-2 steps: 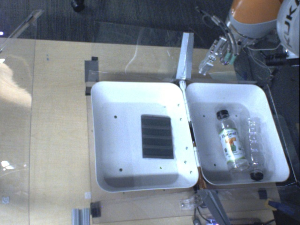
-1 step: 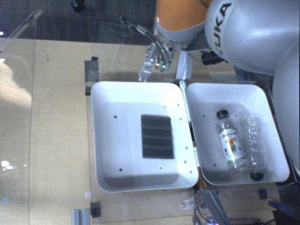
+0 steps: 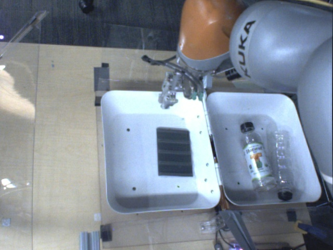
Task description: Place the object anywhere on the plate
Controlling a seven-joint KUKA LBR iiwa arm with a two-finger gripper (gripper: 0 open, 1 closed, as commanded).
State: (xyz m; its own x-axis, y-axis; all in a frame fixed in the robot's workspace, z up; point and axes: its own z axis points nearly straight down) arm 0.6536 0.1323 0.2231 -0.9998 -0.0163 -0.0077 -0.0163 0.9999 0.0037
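The arm (image 3: 270,40) comes in from the right side and its orange band (image 3: 205,20) is above the far edge of the bins. Under the band hangs the gripper (image 3: 174,92), a small metal part with some cables beside it, over the far edge of the left bin (image 3: 117,139), close to the wall between the two bins. The gripper is small and blurred here, so I cannot tell if it is apart or together, and I cannot see any object in it; it seems to be just above the white rim, but if it touches the rim I cannot tell. In the left bin lies a dark rectangular plate (image 3: 174,151) with ridges across it, flat on the floor about in the middle, and its top is bare. The gripper is well apart from this plate, toward the far side. In the right bin (image 3: 229,113) lie two bottles side by side, both on their side and pointing along the bin. One is a clear bottle (image 3: 256,158) with a black cap at the far end and a label with green and orange print. Just beside it, on the right, is a second clear bottle (image 3: 281,165) without label, its black cap at the near end. The two bottles are touching or almost touching.
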